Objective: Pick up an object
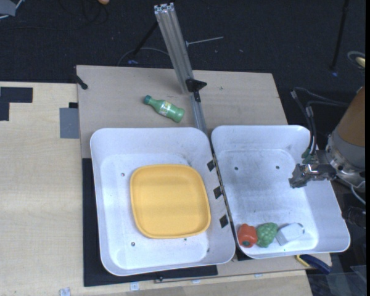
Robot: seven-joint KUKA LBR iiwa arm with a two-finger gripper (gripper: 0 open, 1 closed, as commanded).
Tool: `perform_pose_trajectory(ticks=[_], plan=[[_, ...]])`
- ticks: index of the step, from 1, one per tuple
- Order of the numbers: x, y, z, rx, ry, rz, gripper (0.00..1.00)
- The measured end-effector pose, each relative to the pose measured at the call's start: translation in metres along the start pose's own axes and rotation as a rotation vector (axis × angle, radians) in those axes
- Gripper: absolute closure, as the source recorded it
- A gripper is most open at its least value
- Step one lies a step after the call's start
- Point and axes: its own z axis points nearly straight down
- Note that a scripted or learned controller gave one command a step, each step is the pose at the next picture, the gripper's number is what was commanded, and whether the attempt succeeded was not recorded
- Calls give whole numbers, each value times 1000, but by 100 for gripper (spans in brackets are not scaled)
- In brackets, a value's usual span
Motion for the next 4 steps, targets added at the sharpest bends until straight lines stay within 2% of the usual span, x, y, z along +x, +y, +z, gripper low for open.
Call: perform_pose_trajectory(ticks=[1, 3, 4], plan=[[0, 0, 12, 6, 1, -1, 100], [91, 2, 10, 5, 2, -4, 100], [143, -5, 13, 6, 1, -3, 100]])
